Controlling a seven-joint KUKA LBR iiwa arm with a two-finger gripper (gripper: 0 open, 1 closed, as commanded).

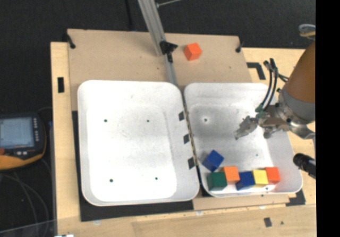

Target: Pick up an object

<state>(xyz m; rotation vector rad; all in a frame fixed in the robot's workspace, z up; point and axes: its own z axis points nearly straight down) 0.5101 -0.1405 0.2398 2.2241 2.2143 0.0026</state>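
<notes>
Blocks sit in a row along the near wall of the right bin (pixel 276 92): a green block (pixel 217 180), an orange block (pixel 231 174), a blue block (pixel 245 179), a yellow block (pixel 260 177) and a red-orange block (pixel 272 174), each touching the next one. A second, darker blue block (pixel 213 160) lies tilted just behind the green one, a little apart from the row.

Much of the arm (pixel 302 84) is cut off at the right side, so I see only the orange band and the grey wrist below it. The pincer (pixel 245 127) hangs over the middle of the right bin, pointing to the left. It is small and grey against the grey-white floor, and I cannot tell if its fingers are apart or together; nothing is visible between them.

All the blocks lie nearer to me than the pincer, and the tilted blue one is the closest to it, but still apart from it.

The left bin (pixel 85 140) stands beside, touching the right one. One more orange cube (pixel 193 51) rests on the surface behind the bins, next to a slanted metal rail (pixel 151 13).
</notes>
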